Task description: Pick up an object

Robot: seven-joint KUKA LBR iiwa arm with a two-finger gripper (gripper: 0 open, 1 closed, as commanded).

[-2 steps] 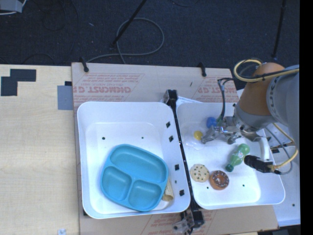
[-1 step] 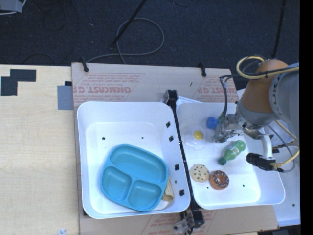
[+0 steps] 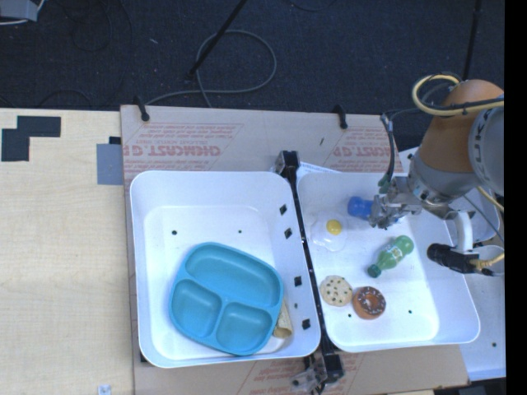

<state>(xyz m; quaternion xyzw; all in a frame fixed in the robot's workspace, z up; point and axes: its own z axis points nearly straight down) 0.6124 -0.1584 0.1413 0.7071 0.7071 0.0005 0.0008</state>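
Hand (image 3: 385, 212) sat low in the right bin (image 3: 449, 323), just beside the blue object (image 3: 359, 207); grip state could not be told. Green bottle (image 3: 391, 255) lay just below the hand, yellow ball (image 3: 333, 227) left of it, cookie (image 3: 335, 290) and donut (image 3: 369, 302) further down. Risk: the hand was close to both blue object and bottle, so closing might nudge one away or pinch between them.

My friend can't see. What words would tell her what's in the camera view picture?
A grey robot arm reaches from the right, its gripper over the right bin next to a blue object. That bin also holds a green bottle, a yellow ball, a cookie and a donut. The left bin holds a blue divided tray.
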